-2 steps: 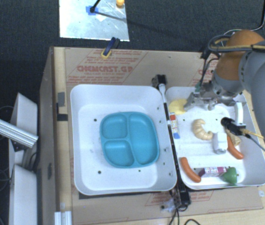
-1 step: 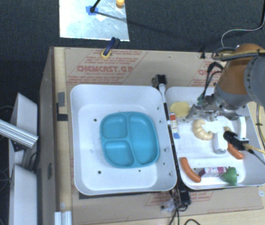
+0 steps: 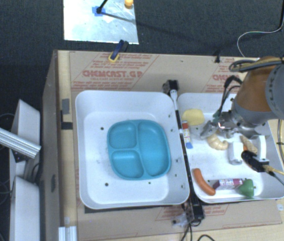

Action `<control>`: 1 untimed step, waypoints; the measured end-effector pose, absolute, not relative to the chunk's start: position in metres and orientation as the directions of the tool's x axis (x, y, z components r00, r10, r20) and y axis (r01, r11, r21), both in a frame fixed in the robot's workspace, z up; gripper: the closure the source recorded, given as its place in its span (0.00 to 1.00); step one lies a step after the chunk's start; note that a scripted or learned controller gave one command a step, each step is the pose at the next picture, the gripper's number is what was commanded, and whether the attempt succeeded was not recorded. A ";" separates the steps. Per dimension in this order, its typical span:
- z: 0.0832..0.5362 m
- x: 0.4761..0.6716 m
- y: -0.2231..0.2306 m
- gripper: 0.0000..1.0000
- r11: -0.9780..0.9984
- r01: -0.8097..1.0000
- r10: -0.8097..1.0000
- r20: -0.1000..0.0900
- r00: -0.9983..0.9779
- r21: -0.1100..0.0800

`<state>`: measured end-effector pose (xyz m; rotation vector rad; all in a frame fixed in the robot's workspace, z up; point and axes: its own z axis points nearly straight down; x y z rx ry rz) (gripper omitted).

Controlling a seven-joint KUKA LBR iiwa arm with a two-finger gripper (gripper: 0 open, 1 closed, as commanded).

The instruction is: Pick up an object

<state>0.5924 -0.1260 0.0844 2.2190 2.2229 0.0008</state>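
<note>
My gripper [image 3: 216, 128] hangs low over the right bin [image 3: 277, 185], in its upper middle part. Directly below it lies a pale beige curved piece [image 3: 217, 143], close to the gripper's tip; whether they touch is unclear. A yellow rounded object [image 3: 193, 116] sits just left of the gripper. Along the bin's front lie an orange sausage-shaped thing [image 3: 203, 181], a pink and white tube [image 3: 226, 184] and a green pepper-like toy [image 3: 247, 187]. A white piece [image 3: 233, 152] and another beige piece [image 3: 247, 145] lie right of the gripper, partly hidden by the arm.
The left bin [image 3: 89, 134] holds a blue divided plate [image 3: 138, 148]. A marker with a red and blue band [image 3: 186, 133] lies along the wall between the bins. The grey and orange arm [image 3: 262, 92] covers the right bin's far right corner.
</note>
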 end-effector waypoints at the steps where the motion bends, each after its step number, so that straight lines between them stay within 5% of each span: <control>1: 0.109 0.667 -0.159 0.00 0.004 1.000 1.000 -0.002 -0.004 0.005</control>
